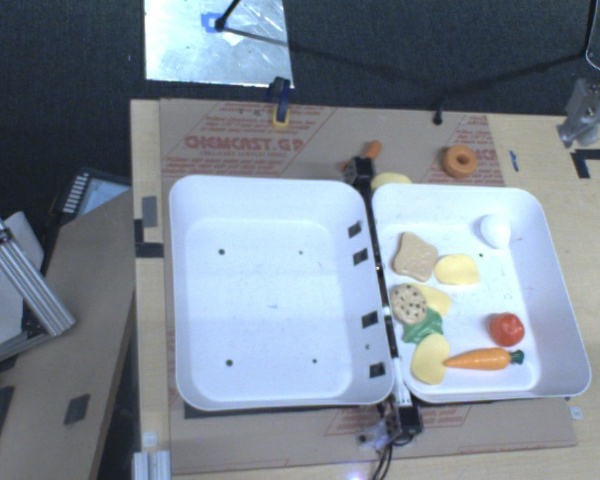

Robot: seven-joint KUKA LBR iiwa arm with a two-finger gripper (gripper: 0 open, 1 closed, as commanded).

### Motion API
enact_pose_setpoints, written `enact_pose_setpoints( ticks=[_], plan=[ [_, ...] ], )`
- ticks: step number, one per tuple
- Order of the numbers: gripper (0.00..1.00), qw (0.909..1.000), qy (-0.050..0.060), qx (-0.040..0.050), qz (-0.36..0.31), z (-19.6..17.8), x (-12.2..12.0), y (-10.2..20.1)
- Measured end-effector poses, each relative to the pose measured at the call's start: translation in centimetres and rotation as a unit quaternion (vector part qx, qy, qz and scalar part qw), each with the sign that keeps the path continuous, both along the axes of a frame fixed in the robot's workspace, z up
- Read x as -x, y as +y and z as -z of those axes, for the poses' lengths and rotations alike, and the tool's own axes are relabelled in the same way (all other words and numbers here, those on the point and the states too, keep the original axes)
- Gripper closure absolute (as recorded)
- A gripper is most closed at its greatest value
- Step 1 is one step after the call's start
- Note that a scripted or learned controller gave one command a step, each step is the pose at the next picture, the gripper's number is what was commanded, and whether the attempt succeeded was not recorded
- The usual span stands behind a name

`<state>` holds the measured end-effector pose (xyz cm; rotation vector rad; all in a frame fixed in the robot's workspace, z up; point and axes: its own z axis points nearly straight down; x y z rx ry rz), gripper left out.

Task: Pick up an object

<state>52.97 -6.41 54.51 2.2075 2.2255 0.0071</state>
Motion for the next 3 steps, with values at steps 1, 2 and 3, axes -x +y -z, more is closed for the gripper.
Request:
enact_pose_setpoints(
  ticks=[1,2,3],
  plan=[
    [0.0,1.0,0.001,-0.0002,0.0,0.1,0.0,0.0],
    [1.0,1.0,-0.002,0.0004,-0.002,-1.1,0.0,0.0],
    [0.0,1.0,-0.001,0.0002,-0.002,-1.1,0.0,0.0]
  ],
)
